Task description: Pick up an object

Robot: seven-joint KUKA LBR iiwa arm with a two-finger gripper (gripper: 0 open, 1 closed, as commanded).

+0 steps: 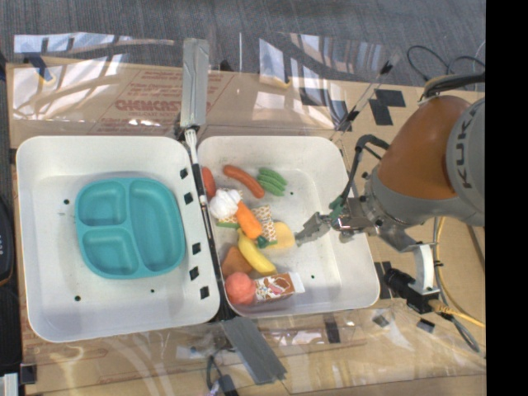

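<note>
Claw (309,229) low in the right bin (330,159), grip state impossible to tell. Just left: toy pile, banana (255,256) lying diagonally, nearest.

robot lab: taped bench (124,106), bins (33,221)

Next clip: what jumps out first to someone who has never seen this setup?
The heap of bright toy food in the right bin draws the eye first: a sausage, green peas, a carrot and a banana crowded toward its left side. Next is the teal divided plate lying alone in the left bin. From the right, the grey-and-orange arm brings its gripper low beside the pile.
</note>
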